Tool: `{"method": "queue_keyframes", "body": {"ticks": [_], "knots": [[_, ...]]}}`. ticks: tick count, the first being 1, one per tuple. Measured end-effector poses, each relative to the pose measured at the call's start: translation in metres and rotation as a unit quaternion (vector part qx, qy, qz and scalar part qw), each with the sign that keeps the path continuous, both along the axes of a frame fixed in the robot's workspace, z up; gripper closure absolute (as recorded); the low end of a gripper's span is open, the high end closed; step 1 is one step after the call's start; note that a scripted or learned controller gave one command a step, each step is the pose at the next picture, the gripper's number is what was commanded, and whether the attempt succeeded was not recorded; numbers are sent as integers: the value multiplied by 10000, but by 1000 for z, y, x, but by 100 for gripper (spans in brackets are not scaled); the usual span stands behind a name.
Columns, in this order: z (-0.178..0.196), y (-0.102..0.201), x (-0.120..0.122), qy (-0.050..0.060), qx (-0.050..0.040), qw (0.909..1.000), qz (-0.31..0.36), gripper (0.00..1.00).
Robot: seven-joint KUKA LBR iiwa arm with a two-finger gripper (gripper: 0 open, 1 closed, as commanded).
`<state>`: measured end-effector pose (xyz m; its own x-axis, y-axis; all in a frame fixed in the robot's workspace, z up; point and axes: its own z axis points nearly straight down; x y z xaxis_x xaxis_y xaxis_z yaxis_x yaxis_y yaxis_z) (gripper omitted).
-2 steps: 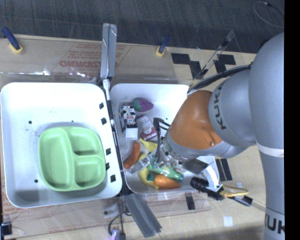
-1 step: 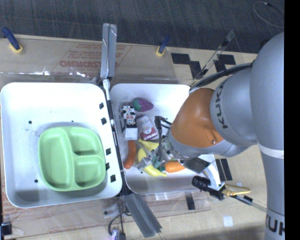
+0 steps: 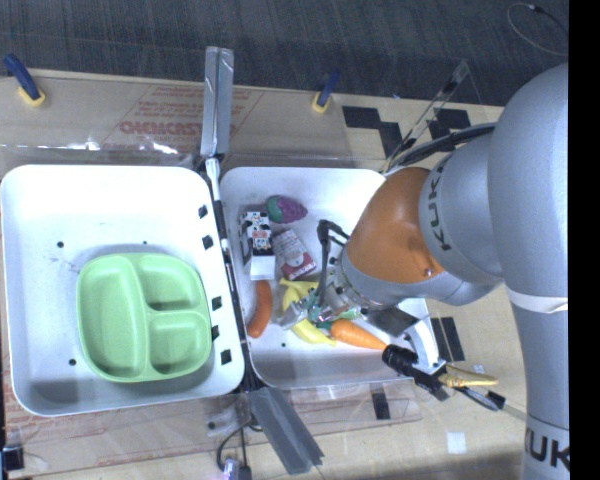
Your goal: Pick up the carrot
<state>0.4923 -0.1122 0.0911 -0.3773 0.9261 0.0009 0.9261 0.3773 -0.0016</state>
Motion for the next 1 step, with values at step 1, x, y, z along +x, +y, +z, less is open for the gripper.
{"method": "queue_keyframes", "body": {"ticks": [1], "knots": [[44,-84,-16,-4,0,9993,371,100]]}}
